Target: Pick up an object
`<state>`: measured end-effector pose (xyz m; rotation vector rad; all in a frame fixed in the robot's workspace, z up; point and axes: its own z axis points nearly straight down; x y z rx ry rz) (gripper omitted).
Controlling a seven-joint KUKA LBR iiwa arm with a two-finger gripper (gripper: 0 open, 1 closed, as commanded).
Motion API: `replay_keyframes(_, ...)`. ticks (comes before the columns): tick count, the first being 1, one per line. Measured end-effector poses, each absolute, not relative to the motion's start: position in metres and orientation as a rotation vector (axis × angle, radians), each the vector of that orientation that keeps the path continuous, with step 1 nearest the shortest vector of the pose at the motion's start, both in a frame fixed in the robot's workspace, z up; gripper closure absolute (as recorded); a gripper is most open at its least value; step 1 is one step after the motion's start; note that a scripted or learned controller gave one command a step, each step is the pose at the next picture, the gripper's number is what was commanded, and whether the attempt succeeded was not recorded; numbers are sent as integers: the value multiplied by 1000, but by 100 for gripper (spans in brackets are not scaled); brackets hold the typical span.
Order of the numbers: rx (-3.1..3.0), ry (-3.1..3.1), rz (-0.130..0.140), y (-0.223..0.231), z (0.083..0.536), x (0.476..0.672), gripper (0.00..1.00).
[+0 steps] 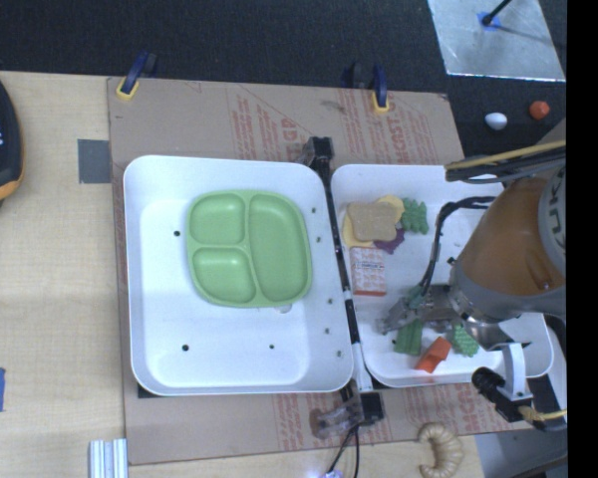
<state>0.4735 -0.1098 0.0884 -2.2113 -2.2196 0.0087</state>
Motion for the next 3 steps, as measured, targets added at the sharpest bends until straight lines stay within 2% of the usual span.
replay_keyframes(1, -2210, -2226, 7, -110, 101, 475, 100)
replay_keyframes(2, -2215, -2232, -7, -71, 197, 487, 100)
replay_keyframes(3, -2208, -2233, -2, -9, 205, 518, 100)
